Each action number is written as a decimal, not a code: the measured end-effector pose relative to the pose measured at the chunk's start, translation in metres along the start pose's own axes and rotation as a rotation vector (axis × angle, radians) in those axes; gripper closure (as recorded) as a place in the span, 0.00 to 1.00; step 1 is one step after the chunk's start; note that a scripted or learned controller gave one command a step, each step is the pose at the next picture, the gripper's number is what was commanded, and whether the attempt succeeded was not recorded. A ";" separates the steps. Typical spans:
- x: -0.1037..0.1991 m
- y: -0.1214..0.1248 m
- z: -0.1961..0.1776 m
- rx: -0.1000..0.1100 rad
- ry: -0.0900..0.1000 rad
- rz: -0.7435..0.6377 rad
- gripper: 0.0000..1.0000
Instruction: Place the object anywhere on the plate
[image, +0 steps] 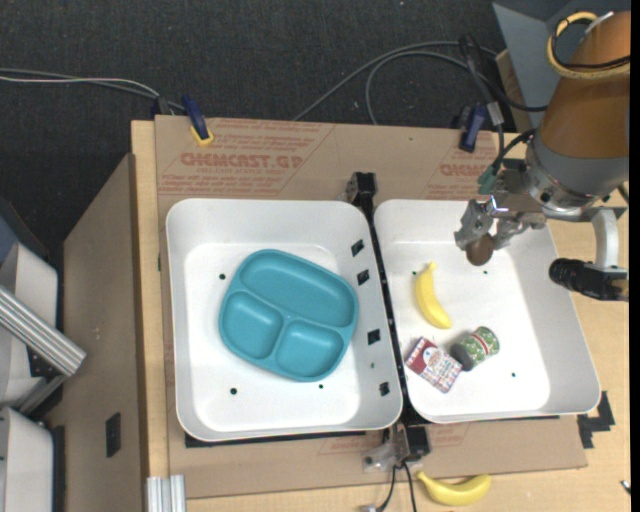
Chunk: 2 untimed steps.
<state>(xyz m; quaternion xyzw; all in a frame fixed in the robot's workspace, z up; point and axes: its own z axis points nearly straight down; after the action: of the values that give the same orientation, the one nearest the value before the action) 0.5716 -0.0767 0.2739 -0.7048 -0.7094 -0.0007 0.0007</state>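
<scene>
A teal plate (288, 314) with three compartments lies in the left bin (190, 300). In the right bin (540, 330) there is a yellow banana (432, 297), with a green-labelled can (474, 347) on its side and a red and white packet (432, 363) nearer the front. My gripper (481, 243) hangs over the back of the right bin, up and to the right of the banana. A small dark brown shape sits at its tip. I cannot tell what that shape is, or whether it is gripped.
A black divider with clips (372, 290) runs between the two bins. A second banana (455, 487) lies outside the bins at the bench's front edge. Cables and blue clamps (198, 122) sit along the back of the cardboard base.
</scene>
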 end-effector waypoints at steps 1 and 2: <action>0.055 0.006 0.002 0.000 0.000 0.000 1.00; 0.104 0.009 0.008 0.002 0.000 0.000 1.00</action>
<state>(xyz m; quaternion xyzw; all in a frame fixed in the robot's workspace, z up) 0.5800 0.0276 0.2660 -0.7049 -0.7093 0.0003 0.0015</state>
